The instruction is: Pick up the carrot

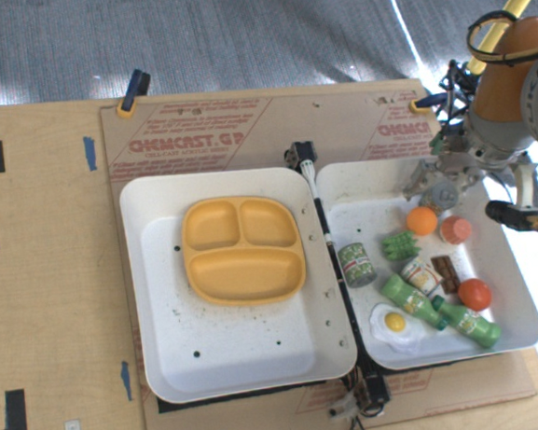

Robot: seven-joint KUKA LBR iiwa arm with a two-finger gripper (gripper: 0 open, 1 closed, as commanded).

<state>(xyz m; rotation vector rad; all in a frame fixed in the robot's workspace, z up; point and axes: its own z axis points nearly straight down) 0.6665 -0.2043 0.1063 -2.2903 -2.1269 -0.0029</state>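
While the task is standing at its approach stage, the frame is reading from left to right as follows. 1: the left bin [160,359] is carrying a yellow divided plate [244,249] and is playing no part in this step. 2: the right bin [361,201] is holding the clutter, beginning with a green can [356,264] and a fried egg [396,324] at its left side. 3: right of these, an orange piece [421,220] is lying in the upper middle of that bin, just beside a paler pinkish-orange piece [455,231]. One of these 2 is probably the carrot, the orange piece being the likelier, though its shape is too small to settle. 4: a red tomato [475,293] is sitting lower right. 5: the gripper [443,189] is hovering just above the orange piece in the frame, near the bin's upper edge. Whether it is open or closed cannot be told, and nothing is showing inside it. 6: the arm [506,86] is entering at the upper right.

Doing the step well is calling for centring over 1 target alone, since the 2 orange pieces are crowding each other. A straight descent is also keeping the gripper from nudging the neighbour.
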